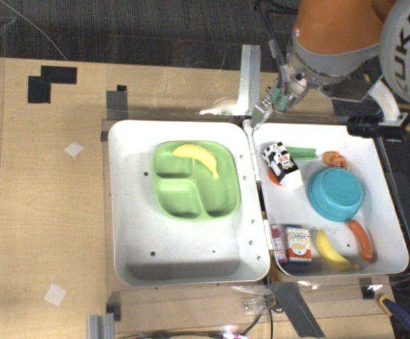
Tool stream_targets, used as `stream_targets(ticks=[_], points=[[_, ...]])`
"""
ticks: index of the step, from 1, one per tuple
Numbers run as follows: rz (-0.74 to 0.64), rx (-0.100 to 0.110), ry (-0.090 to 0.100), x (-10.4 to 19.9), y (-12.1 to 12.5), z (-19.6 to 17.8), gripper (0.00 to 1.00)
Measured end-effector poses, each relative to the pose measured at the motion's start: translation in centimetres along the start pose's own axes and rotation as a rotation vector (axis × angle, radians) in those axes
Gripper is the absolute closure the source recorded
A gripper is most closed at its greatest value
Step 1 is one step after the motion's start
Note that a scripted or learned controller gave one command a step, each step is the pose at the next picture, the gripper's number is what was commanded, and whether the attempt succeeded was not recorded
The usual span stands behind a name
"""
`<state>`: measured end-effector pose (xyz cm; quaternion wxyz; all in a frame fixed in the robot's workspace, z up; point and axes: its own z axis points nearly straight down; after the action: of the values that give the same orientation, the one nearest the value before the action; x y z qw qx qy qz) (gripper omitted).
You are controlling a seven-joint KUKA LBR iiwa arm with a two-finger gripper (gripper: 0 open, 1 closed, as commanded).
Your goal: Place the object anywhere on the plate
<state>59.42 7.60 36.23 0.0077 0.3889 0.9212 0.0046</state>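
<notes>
Two shallow white bins (127,253) flank a yellow banana (199,158) lying on the green sectioned plate (191,196); the gripper (281,99) hovers, its grip unreadable.

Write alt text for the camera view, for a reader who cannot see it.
A yellow banana lies on a green divided plate in the left white bin. The right bin holds a blue bowl, a second banana, a cow-patterned carton and other small items. The arm's end effector hangs above the bins' far edge.
</notes>
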Motion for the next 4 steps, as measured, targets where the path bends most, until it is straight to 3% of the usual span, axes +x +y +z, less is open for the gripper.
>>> stream_targets(ticks=[1,2,3,4], points=[[-0.483,0.004,0.007,1.1,4.5,0.8,1.00],[-0.790,0.003,0.008,3.2,4.6,2.1,1.00],[-1.054,-0.001,0.008,7.8,7.2,-0.4,1.00],[-1.401,-0.001,0.011,10.3,6.0,0.7,1.00]])
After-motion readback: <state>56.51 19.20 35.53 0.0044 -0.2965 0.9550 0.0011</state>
